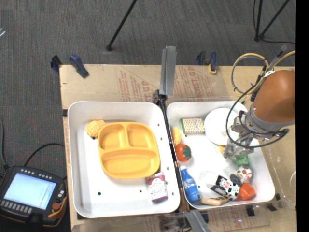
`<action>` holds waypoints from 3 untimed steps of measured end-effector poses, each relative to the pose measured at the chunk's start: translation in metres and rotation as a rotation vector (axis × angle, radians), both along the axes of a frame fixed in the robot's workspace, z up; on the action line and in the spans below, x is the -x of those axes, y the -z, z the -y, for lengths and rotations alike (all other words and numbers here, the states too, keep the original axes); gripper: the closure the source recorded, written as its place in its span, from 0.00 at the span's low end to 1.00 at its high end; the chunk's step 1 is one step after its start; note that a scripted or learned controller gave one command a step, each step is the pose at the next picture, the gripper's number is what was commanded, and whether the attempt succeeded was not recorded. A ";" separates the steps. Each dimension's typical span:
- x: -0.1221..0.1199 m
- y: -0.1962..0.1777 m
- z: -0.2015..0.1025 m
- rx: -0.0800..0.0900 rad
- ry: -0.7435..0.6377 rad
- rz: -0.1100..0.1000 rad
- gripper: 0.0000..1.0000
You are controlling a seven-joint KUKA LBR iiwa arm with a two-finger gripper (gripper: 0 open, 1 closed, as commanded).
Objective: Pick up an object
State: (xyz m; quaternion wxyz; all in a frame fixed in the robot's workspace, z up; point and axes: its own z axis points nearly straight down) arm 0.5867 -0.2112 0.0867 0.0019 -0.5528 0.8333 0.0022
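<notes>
Even overhead light is brightening both white bins (77, 129), casting soft shadows; fine detail is looking slightly soft.

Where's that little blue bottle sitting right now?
The blue bottle lies in the right bin, along its left wall, just below the tomato.

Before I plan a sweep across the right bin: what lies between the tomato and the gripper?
In the camera view, bare white bin floor lies between the tomato and the gripper; the round white plate sits just above that line.
</notes>
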 end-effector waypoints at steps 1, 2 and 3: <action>-0.059 -0.001 -0.082 -0.001 -0.117 0.002 0.00; -0.011 -0.002 0.002 0.005 -0.090 0.001 0.00; 0.081 -0.005 -0.038 0.008 -0.266 0.016 0.00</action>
